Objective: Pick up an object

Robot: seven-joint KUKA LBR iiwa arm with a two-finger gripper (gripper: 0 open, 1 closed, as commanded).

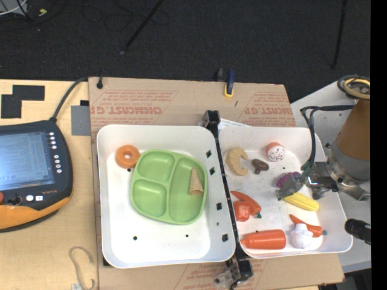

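One arm low, gripper (294,185) over right bin (338,222)

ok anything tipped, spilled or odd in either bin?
Nothing spilled or damaged. One oddity: a tan ice-cream cone lies on its side in the green sectioned plate, left bin. The orange doughnut ring sits off the plate, against its upper-left rim.

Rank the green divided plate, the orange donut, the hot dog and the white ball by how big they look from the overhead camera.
1. green divided plate
2. hot dog
3. orange donut
4. white ball, though it looks close to the donut.
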